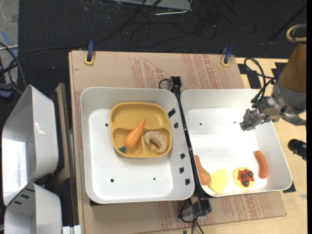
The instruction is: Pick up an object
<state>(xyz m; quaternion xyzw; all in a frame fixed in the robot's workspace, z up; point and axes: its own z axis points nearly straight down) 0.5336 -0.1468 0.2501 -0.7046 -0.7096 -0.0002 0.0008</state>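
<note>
Sausage [262, 164], pizza slice [243, 177] lying untouched at right bin's [222, 130] near edge; end effector [249, 120] hovering above far right, finger state indiscernible; grasp not yet begun.

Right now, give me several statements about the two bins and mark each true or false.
1. The yellow plate sits in the left bin. True.
2. The carrot lies in the right bin. False: it lies on the yellow plate.
3. The sausage is in the right bin. True.
4. The gripper hangs over the left bin. False: it is over the right bin.
5. The shrimp lies on the plate. True.
</note>
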